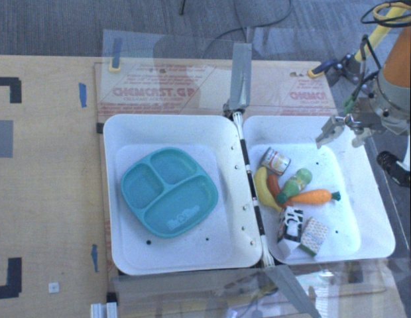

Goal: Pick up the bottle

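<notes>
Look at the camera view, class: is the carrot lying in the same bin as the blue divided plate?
No: the carrot lies in the right bin, while the blue divided plate sits in the left bin.

We count two white bins (119,138) on the bench (46,177), one teal divided plate (169,191), and, toward three o'clock, one can (276,160), one banana (262,189), one green bottle (295,181), one carrot (311,197) and two small cartons (293,224).
</notes>
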`<action>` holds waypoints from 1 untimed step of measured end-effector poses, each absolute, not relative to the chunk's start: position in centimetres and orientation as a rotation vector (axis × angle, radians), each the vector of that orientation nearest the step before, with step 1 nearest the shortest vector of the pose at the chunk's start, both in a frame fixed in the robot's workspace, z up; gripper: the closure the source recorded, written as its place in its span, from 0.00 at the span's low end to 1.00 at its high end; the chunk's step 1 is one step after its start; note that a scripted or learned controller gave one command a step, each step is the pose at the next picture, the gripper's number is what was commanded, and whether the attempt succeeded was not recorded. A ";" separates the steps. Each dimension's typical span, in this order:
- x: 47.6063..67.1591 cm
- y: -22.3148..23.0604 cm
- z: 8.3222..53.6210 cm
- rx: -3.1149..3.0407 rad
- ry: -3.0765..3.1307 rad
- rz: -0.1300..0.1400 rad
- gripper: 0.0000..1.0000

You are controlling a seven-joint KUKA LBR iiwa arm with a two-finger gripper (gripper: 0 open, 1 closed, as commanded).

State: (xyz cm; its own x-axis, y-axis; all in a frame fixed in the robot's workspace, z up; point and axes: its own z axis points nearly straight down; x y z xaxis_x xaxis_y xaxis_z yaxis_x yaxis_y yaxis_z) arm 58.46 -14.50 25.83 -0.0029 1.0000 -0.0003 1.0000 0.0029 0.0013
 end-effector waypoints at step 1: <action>57.1 -9.9 14.3 2.205 2.238 0.000 0.00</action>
State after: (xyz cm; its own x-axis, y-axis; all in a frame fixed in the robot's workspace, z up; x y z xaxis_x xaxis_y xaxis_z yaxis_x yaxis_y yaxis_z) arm 57.07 -9.92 14.29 -0.0147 0.9999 0.0003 0.9999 0.0147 0.0001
